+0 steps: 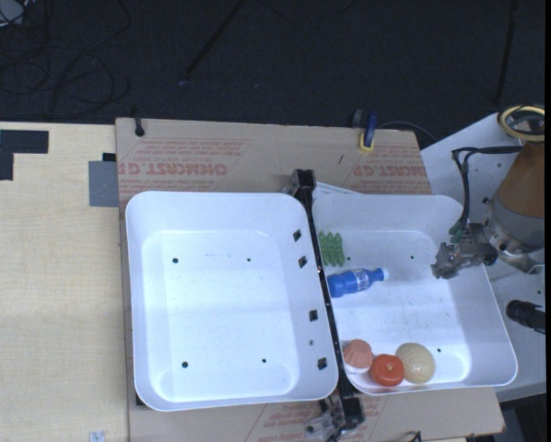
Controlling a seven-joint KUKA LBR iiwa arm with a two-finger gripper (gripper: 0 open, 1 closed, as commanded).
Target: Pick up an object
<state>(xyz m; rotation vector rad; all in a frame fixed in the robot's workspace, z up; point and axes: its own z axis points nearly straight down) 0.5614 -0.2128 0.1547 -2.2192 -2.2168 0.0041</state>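
Note:
The right bin [478, 357] holds a blue bottle [355, 281] lying on its side near the divider, with a green ridged piece [331, 246] just above it. At the bin's front edge sit a pink object [357, 353], a red tomato-like ball [387, 369] and a beige round object [416, 362], side by side. My gripper [444, 264] hangs over the right bin's right side, well to the right of the bottle. Nothing shows between its fingers.
The left bin [137, 247] stands beside the right one, joined by a black divider with clips [314, 274]. Cardboard lies under both bins. Cables and the arm's base sit at the right edge. A blue clamp [369, 129] stands at the back.

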